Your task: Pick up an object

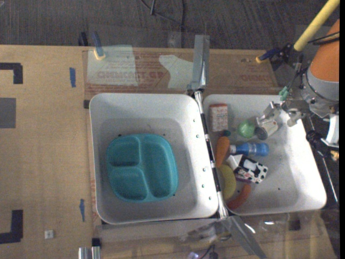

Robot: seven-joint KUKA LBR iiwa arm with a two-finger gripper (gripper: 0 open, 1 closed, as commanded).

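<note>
A tan cardboard-covered bench (43,144) carried two shallow white bins side by side, with dark carpet beyond its far edge. The left bin (102,112) held a teal divided plate (142,167). The right bin (302,182) held a clutter along its left side: a small red-and-white box (218,116), a green object (247,129), a blue bottle (249,149), an orange carrot (222,150), and a black-and-white toy (252,170). The gripper (269,124) hung low beside the green object; whether its jaws were released or clenched I cannot tell.
</note>
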